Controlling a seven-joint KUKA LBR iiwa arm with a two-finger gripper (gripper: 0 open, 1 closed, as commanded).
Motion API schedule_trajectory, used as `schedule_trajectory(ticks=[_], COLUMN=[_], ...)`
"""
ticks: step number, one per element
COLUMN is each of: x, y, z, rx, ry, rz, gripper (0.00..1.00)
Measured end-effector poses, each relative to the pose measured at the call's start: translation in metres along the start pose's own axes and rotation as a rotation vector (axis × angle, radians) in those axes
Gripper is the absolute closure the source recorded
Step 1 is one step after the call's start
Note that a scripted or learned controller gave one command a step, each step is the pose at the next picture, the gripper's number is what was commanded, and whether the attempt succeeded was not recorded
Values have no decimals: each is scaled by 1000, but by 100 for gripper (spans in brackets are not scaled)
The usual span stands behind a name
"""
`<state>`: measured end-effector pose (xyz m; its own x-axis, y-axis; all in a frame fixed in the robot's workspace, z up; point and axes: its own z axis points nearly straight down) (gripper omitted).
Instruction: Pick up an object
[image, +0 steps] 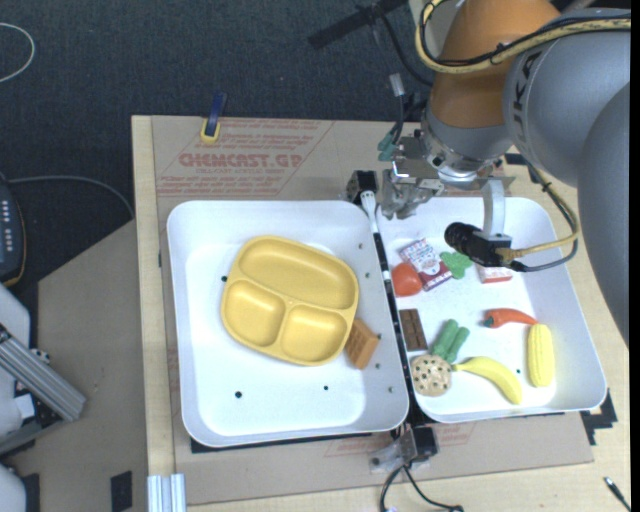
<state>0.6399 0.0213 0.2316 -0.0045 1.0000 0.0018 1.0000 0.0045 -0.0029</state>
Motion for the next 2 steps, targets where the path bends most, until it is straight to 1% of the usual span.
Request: schedule_trajectory(ticks=[1,2], x=[-8,-13], y=[13,12], z=[-1,1], rx=[-5,-3], ry=[-2,-2], rz=[4,5], gripper=[100,100])
